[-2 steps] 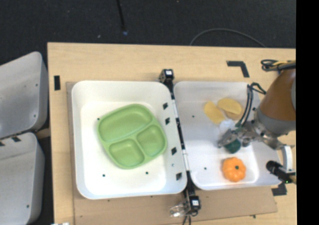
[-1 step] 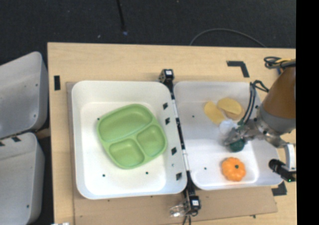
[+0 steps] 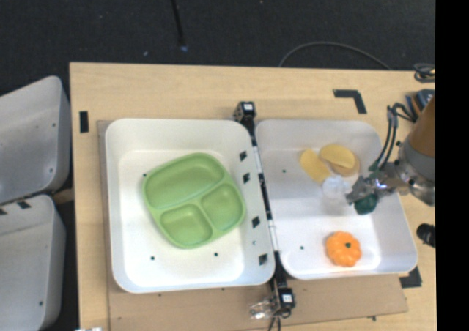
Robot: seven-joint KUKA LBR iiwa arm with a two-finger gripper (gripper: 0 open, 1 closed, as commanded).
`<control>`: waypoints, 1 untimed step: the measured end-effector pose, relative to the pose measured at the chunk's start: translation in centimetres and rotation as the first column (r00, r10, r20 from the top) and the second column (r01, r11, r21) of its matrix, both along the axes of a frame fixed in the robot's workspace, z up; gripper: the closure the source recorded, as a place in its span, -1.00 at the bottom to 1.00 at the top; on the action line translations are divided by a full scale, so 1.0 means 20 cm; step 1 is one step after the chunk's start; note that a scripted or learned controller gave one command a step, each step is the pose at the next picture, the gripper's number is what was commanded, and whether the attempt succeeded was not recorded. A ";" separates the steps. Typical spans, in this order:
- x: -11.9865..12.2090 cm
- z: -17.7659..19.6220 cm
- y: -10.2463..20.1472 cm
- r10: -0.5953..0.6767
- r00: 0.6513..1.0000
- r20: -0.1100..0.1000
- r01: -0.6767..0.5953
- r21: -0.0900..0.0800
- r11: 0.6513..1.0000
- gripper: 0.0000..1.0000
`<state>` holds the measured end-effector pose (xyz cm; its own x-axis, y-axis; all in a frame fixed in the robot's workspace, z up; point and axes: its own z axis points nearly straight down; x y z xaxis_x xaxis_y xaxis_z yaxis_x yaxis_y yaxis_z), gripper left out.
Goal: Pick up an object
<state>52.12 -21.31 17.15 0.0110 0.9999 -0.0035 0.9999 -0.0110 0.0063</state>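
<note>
In the right bin [image 3: 308, 263] lie two pale yellow pieces [image 3: 327, 161] near the back, with a small clear whitish item [image 3: 335, 187] just in front of them. An orange pumpkin-shaped toy [image 3: 343, 248] sits near the front. My gripper [image 3: 364, 196] hangs over the bin's right side, just right of the clear item and behind the pumpkin. A small dark green thing [image 3: 365, 206] shows at its tip; whether it is held or only lies beneath is unclear.
The left bin [image 3: 124, 263] holds a green divided plate [image 3: 193, 199]. A raised divider with black clips [image 3: 258, 198] runs between the bins. Bare wooden bench [image 3: 183, 91] surrounds them, and cables trail at the far right.
</note>
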 end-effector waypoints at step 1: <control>0.01 0.22 -0.02 0.011 1.000 0.000 -0.011 0.000 1.000 1.00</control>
<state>52.38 -21.70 21.52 0.0004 1.0000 -0.0035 1.0000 -0.0004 0.0064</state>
